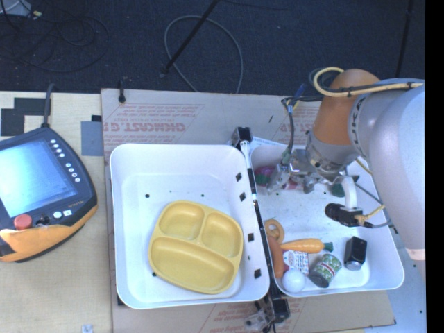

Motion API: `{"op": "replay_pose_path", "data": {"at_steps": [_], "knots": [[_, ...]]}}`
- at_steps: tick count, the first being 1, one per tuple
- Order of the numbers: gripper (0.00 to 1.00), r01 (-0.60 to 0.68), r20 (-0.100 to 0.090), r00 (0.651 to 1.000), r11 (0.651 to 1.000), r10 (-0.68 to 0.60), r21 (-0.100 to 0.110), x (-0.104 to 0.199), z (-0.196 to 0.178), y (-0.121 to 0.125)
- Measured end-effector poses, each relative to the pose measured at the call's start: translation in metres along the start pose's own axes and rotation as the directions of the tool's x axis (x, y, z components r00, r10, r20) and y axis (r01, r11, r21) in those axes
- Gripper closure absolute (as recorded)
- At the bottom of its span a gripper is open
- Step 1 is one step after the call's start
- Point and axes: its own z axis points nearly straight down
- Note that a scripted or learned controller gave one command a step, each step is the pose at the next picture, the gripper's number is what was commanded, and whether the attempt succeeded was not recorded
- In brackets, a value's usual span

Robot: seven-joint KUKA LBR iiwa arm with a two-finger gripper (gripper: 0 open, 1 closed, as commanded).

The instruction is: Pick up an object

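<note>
Looking down at the right bin, I judged the carrot the likeliest pick: it lay on its side near the front, between the orange scissors handle and the small green can, just above a white ball. It looked like a light, stiff plastic toy, smooth and apt to roll, so I would have closed across its thick middle, not the tapered tip. The black block to its right seemed rigid too, but stood close to the wall. My end effector hung low over the bin's rear, near some small clutter; I could not tell how it was set. The yellow tray sat in the left bin.
</note>
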Motion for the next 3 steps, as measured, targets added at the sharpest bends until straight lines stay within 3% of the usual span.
{"op": "replay_pose_path", "data": {"at_steps": [1,2,3], "knots": [[0.00,-0.002,0.000,1.000,1.000,0.002,-0.024,-0.015,0.011,-0.079],[0.00,0.006,0.001,1.000,1.000,-0.006,-0.017,0.006,0.010,-0.006],[0.00,0.003,-0.012,1.000,1.000,-0.003,0.006,0.000,0.011,0.000]]}}
